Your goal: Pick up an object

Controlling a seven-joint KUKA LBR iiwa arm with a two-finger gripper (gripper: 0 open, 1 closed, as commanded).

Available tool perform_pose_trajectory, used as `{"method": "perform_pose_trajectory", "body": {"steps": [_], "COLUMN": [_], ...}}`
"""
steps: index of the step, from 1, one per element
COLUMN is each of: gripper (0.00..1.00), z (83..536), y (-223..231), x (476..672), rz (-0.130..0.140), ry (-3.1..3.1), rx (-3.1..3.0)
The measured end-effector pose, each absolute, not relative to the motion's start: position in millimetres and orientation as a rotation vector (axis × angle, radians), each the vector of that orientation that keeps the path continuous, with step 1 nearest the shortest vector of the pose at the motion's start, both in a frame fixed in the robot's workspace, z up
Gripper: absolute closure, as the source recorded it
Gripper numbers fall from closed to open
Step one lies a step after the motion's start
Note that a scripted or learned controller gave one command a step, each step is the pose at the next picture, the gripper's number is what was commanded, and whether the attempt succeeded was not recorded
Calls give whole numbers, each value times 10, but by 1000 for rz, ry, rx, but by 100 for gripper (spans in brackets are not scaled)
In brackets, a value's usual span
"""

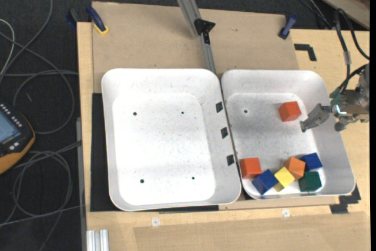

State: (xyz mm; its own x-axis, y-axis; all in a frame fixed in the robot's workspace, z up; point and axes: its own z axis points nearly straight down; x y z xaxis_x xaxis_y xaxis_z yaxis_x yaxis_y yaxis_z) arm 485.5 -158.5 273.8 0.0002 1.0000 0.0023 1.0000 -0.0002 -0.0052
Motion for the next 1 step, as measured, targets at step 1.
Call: {"method": "perform_pose_trajectory", "body": {"steps": [1], "gripper": [0], "z": [2758], "y": [-1584], "x": [4863], "rz": [-1], "ry": [-2222], "rx": [-2220]}}
